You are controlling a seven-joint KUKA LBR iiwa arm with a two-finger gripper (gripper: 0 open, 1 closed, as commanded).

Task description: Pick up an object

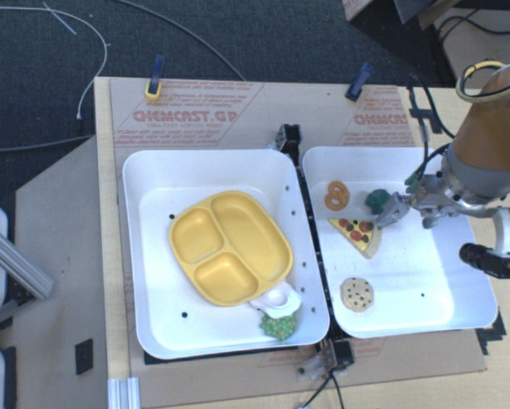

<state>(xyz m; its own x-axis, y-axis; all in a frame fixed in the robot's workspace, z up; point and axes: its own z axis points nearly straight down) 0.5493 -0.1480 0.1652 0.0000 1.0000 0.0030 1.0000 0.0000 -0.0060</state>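
**Gripper hanging over the right bin's far side**

The gripper [390,214] is hovering over the right bin [425,305], its tip sitting just beside the green toy [377,199] and the pizza slice [357,233]; how wide it is standing cannot be told. The pretzel [337,195] is lying near the bin's left wall, the cookie [356,294] toward the near edge, leaving open floor on the right half. In the left bin [144,254], the yellow divided tray [230,247] is occupying the middle, with a white-and-green toy [278,312] crowding the near right corner.
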